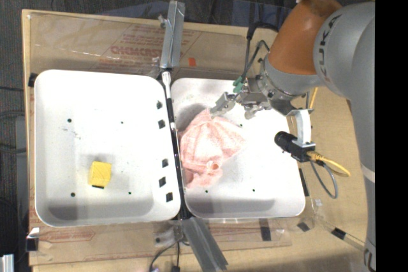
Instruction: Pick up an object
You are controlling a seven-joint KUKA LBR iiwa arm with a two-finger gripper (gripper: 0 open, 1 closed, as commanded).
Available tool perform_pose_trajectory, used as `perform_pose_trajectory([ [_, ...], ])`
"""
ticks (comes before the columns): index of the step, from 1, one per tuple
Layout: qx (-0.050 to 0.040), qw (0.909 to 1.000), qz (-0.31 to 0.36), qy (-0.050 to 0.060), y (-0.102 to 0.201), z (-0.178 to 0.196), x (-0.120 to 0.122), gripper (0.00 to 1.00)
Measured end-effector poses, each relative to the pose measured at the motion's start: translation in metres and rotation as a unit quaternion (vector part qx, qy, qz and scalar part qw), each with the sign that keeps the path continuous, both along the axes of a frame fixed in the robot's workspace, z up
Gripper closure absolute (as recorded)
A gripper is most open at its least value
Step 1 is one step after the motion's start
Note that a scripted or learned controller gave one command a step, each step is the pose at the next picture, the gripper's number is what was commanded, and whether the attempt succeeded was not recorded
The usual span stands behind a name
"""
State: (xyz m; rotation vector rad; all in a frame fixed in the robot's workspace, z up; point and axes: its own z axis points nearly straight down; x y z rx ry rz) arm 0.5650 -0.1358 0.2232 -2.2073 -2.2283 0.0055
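I am looking down on the right bin (280, 197), where the cloth (207, 148) is lying bunched against the divider side, in the bin's left half. The gripper (237, 105) is hanging over the bin's upper middle, and from it the cloth is sitting toward seven o'clock, just beside it; the cloth's upper edge is coming close under the left finger (223, 102). Whether that finger is touching the fabric I cannot make out from this angle.

The cloth is crumpled into a rough lump, slightly longer along the twelve-to-six line than across, with its thickest folds around the middle and lower part. I am judging that the coming move turns on shifting the gripper toward seven o'clock and down, so that the fingers straddle a raised fold and not the thin upper edge.

The fingers are standing spread apart, one to the nine o'clock side and one to the three o'clock side, with bare bin floor showing between them. They are gripping nothing.

In the left bin (57, 89) a small yellow block (100, 174) is sitting toward the lower middle, well apart from the gripper and across the divider, so I am taking the cloth as the nearer target.
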Motion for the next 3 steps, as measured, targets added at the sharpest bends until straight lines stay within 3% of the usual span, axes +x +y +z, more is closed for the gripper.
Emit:
perform_pose_trajectory([
  [1, 0.0002, 0.9937, 0.112, -0.003, -0.006, -0.131, -0.001, 0.0],
  [2, 0.0001, 0.9934, 0.114, -0.002, -0.006, -0.121, 0.0, 1.0],
  [3, 0.0002, 0.9794, 0.202, -0.002, 0.051, -0.027, 0.038, 1.0],
])
